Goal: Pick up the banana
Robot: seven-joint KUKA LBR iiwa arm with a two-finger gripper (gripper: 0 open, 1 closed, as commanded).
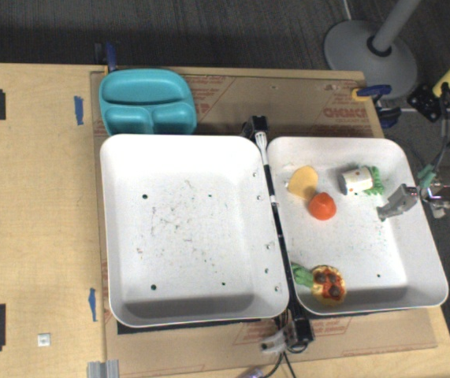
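Note:
The banana [303, 181] is a short, pale yellow piece lying in the upper left part of the right bin [414, 286]. The gripper [393, 204] reaches in over the right bin's right rim, low over the floor of the bin. It sits well to the right of the banana, with nothing seen in it. The grey wrist and its cables lie just outside the rim at the frame's right edge.
An orange-red ball [322, 206] rests just below and right of the banana. A white and green toy [359, 179] lies between banana and gripper. A red, yellow and green toy [326, 282] sits near the front left corner. A teal divided tray [146, 101] stands behind the left bin [185, 211].

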